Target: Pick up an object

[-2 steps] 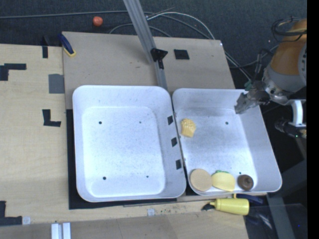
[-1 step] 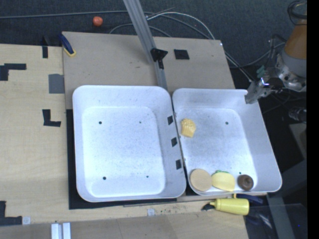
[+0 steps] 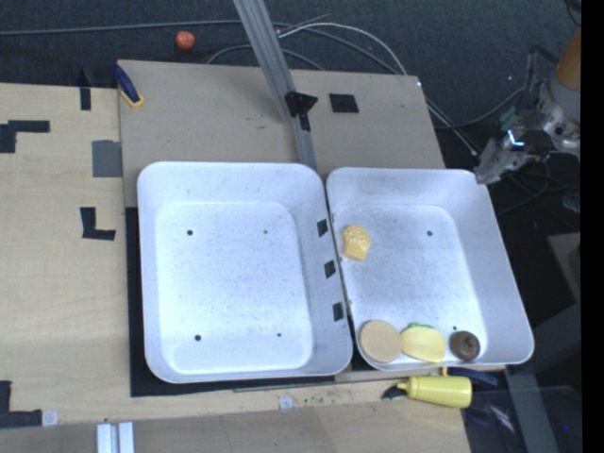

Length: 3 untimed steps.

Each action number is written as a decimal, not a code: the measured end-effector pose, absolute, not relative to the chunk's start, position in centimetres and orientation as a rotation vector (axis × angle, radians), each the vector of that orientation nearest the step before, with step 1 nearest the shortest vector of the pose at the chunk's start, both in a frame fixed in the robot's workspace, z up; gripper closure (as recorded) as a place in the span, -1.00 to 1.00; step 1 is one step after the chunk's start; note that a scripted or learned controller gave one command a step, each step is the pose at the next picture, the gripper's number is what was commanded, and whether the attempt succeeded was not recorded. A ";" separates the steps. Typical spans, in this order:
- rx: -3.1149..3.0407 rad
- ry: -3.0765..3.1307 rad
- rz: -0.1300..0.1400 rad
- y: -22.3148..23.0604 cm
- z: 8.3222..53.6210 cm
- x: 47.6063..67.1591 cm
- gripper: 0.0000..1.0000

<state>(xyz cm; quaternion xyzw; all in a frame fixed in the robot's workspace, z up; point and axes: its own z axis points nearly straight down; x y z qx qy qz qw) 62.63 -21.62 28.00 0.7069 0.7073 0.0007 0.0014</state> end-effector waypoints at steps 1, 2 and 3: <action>2.218 2.226 0.000 -16.2 26.3 61.7 1.00; 2.217 2.227 0.001 -11.2 26.8 61.2 1.00; 2.218 2.227 -0.001 -6.0 25.0 60.7 1.00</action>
